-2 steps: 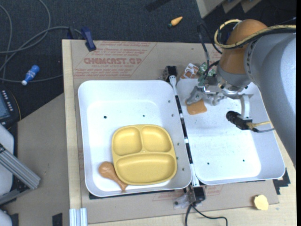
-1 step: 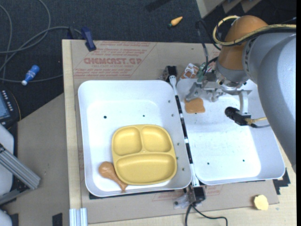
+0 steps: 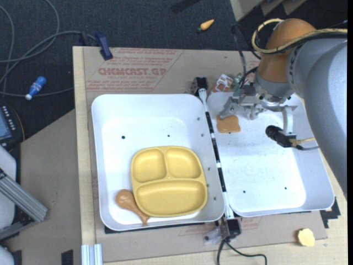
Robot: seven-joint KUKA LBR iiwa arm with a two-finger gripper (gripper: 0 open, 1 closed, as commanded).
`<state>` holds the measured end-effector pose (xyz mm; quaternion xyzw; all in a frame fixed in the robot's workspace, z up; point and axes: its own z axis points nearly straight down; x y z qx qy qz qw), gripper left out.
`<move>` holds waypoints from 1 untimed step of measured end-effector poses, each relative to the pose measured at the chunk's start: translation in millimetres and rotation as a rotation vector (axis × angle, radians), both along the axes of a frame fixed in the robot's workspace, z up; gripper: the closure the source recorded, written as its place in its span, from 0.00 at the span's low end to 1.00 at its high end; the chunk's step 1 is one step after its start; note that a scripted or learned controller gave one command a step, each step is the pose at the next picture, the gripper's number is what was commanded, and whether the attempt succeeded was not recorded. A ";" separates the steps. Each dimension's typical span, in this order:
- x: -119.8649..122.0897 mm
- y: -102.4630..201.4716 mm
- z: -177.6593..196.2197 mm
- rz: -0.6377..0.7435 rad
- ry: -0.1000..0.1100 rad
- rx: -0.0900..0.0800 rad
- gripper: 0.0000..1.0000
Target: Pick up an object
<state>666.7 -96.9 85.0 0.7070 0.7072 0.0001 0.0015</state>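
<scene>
Red print on the brown board (image 3: 132, 70) reads "CHEMCAST GP" — smaller lines unreadable.

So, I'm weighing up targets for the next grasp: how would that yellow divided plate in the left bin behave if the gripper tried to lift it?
The yellow divided plate looks like moulded plastic, so probably stiff and light. It is wide and lies flat, so likely only its rim offers a pinch. Its glossy surface suggests it might slip, and a push would probably slide it toward the orange spoon-like piece touching its lower left edge.
</scene>
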 end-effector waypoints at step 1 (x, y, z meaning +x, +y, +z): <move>0.0 3.6 0.1 0.001 0.001 0.001 0.00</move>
